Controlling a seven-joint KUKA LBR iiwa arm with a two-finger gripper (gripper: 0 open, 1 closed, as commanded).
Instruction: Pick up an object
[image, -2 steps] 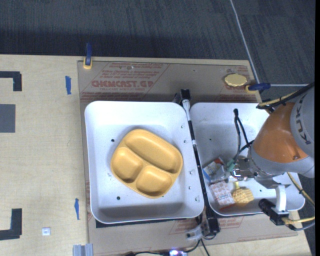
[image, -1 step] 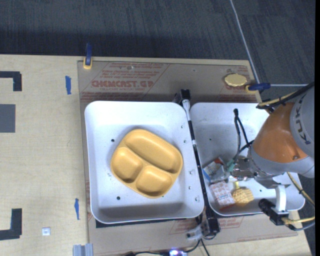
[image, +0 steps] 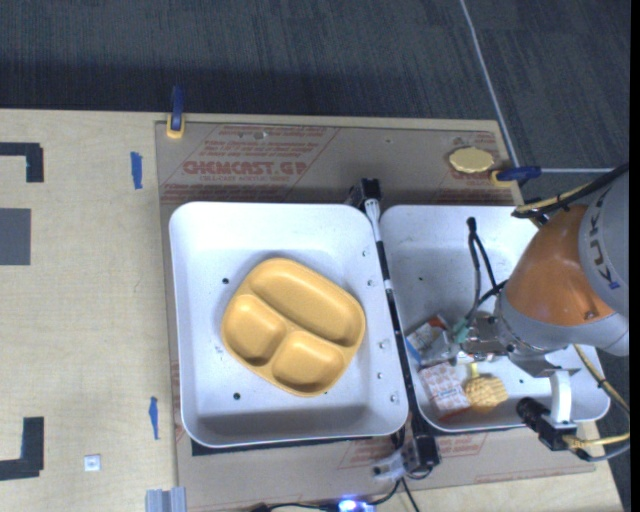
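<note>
Wooden bench (image: 80, 300) carries two white bins. Well left of the gripper (image: 470, 345), the left bin (image: 190, 300) holds a yellow divided tray (image: 292, 325). Down in the right bin (image: 420, 230), the gripper hovers beside a snack packet (image: 440, 385) and round cookie (image: 485, 392); its jaws' opening cannot be made out.

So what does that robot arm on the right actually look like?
The arm is rounded and bulky: a glossy orange band above a grey wrist section, with part of a dark letter on its pale upper casing. Thin black cables loop beside it. Its gripper is a small metallic cluster at the tip.
</note>
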